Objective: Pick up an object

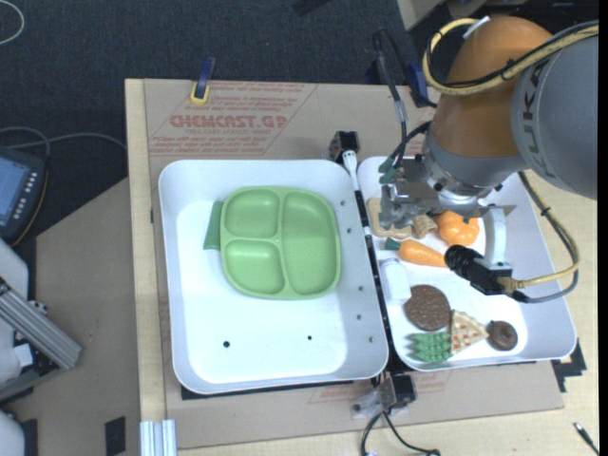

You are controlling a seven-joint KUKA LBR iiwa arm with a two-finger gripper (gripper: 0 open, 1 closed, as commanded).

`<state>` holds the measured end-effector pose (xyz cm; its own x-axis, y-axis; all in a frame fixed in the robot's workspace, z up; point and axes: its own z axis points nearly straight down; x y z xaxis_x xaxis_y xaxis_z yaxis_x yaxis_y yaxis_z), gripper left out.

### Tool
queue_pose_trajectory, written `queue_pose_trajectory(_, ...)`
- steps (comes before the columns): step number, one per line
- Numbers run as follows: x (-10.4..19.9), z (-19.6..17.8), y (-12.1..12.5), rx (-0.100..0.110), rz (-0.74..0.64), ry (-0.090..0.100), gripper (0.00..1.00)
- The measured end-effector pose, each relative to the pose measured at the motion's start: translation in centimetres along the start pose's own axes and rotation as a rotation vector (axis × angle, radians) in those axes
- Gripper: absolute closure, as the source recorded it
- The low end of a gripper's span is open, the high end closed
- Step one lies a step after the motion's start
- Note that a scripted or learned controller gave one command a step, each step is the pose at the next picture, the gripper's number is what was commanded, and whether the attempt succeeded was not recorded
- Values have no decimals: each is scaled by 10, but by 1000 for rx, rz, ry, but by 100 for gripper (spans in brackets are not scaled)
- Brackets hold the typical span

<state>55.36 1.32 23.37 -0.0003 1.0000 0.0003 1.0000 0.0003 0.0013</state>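
The right bin holds toy food. An orange carrot lies in the middle, with an orange fruit just behind it. A tan piece sits at the bin's left wall. Near the front lie a brown patty, a pizza slice, green peas and a small brown doughnut. My gripper hangs low over the back left of this bin, right above the tan piece and beside the orange fruit. The wrist hides its fingers.
The left bin carries a green divided plate. A black divider strip runs between the bins. The arm's grey and orange body covers the back of the right bin. Cables trail over the right side.
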Motion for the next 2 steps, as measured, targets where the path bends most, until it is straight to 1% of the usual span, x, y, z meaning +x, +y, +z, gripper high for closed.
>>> queue_pose_trajectory(2, 7, 10, 2, 4, 0, 0, 100)
